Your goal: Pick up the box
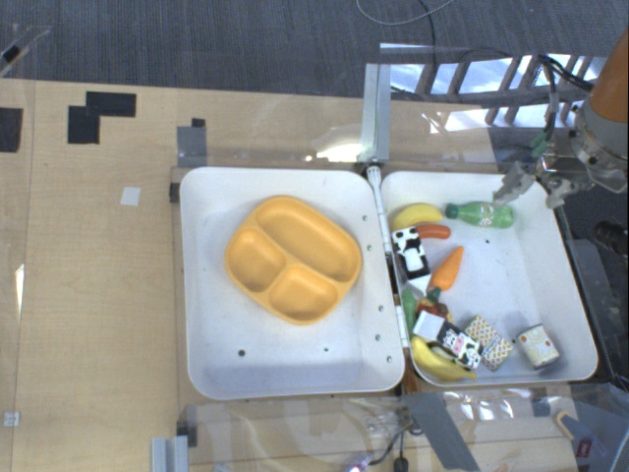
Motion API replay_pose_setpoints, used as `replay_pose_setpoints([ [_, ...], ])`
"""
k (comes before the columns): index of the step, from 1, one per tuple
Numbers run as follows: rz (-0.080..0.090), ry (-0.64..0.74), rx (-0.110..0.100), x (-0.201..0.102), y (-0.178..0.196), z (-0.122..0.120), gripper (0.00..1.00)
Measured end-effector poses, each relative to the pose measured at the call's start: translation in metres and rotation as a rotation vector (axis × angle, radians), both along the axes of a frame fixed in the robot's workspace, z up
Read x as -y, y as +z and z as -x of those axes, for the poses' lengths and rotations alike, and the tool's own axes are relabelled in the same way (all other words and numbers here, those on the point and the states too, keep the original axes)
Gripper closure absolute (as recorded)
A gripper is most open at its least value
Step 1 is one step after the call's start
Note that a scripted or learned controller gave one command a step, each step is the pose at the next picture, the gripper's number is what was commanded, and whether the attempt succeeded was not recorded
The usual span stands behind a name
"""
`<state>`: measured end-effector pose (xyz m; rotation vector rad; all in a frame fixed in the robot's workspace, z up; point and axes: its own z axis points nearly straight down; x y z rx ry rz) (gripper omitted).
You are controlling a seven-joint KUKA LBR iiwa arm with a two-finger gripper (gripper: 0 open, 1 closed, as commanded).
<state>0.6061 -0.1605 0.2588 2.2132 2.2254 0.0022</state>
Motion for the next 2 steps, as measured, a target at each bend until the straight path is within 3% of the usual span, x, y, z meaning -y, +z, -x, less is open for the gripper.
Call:
replay_pose_setpoints([
  [1, 0.0, -0.042, 0.0, 0.033, -0.101, 0.036, 0.0],
  [2, -0.001, -0.161, 0.003, 0.039, -0.164, 0.069, 0.0],
])
